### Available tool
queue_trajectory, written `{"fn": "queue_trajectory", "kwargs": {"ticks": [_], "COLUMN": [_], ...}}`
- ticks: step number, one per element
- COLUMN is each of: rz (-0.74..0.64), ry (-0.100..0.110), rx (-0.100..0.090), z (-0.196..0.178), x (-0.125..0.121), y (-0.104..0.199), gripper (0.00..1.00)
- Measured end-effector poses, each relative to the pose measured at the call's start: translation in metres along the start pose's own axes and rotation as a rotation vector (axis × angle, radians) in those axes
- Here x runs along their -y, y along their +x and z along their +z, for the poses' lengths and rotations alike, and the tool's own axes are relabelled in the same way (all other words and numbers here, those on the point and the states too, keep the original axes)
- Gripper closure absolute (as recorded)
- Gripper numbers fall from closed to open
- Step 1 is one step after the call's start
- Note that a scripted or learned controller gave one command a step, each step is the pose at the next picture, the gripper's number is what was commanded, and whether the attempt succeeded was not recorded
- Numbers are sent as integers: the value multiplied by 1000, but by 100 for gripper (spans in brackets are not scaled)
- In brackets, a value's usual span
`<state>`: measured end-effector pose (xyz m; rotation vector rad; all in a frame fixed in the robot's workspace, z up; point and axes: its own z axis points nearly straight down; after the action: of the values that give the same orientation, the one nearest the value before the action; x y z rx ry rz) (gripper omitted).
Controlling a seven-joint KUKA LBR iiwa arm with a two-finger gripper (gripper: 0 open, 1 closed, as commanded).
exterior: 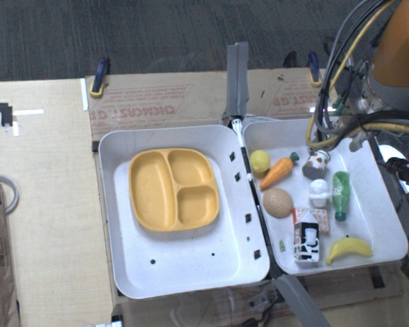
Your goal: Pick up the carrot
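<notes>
Carrot (pixel 278 172): lies slanted in upper left of right bin (pixel 378 252), beside lemon (pixel 259 162).
Arm (pixel 392 48): upper right of frame.
End effector: state cannot be told.

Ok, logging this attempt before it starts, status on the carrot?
Arm at right edge, above right bin. Carrot lying free in right bin. Lemon touching its tip, brown egg close below.
</notes>
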<state>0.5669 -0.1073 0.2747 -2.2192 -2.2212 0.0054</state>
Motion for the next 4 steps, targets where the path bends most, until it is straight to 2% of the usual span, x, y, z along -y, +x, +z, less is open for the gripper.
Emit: {"fn": "queue_trajectory", "kwargs": {"ticks": [1,2,3,4], "rz": [-277,-263,-258,-258], "ry": [0,-2,-3,-3], "rx": [-1,0,2,2], "z": [127,142,133,133], "x": [65,-11,-11,-11], "y": [-7,3,0,0], "gripper": [0,0,100,0]}}
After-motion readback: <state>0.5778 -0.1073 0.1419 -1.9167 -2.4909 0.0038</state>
